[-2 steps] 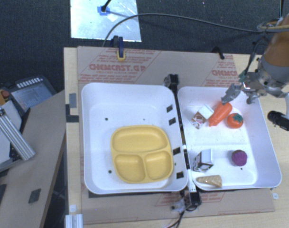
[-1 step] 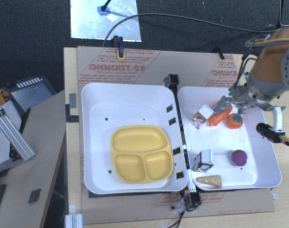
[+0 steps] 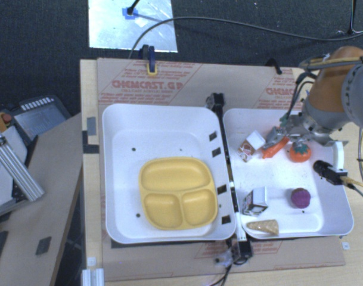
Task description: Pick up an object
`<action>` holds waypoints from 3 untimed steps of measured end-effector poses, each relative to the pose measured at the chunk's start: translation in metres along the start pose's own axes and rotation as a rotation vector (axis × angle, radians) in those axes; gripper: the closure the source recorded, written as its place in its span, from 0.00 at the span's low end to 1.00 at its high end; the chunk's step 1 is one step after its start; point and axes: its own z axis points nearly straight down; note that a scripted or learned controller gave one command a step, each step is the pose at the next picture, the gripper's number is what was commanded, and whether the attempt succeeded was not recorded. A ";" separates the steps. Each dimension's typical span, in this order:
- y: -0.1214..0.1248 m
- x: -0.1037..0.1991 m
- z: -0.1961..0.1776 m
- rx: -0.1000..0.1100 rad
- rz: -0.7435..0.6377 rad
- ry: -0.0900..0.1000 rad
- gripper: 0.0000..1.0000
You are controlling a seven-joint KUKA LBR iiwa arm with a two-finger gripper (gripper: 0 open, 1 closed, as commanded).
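Gripper (image 3: 290,131): hovering low in the right white plastic bin (image 3: 336,222); finger opening — I cannot tell.
Nearest object: long orange carrot-shaped toy (image 3: 274,149), lying just beside the round orange fruit toy (image 3: 299,152).
Risk: crowding neighbours are threatening a glancing, slipping grasp.

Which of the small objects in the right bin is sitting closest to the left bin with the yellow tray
The small silver-and-white box, close against the divider. The white-and-brown carton, orange carrot-shaped toy and purple ball lie farther right.
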 end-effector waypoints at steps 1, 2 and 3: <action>0.001 -0.001 -0.014 -0.005 0.001 -0.002 1.00; 0.001 0.009 -0.065 -0.005 -0.004 -0.001 1.00; 0.003 0.009 -0.112 -0.006 -0.004 -0.001 1.00</action>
